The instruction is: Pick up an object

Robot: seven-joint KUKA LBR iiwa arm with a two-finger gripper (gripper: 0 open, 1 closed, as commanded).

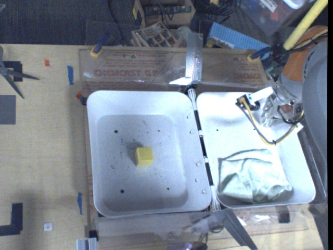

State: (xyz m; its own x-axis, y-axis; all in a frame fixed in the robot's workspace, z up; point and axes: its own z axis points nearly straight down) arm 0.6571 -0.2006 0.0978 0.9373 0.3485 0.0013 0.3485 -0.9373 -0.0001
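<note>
Leftmost, the left bin (99, 139) holds a small yellow block (144, 156) near the middle of its floor, lying alone among a few dark specks. Just beside it, the right bin (218, 113) holds a crumpled pale cloth (253, 178) bunched in its near half. Farther right, the arm (315, 87) reaches in over the far right part of that bin, with the gripper (268, 111) and its yellow cable hanging above the bin's bare floor, well apart from the cloth and the block. Whether the gripper is apart or together cannot be told.
</note>
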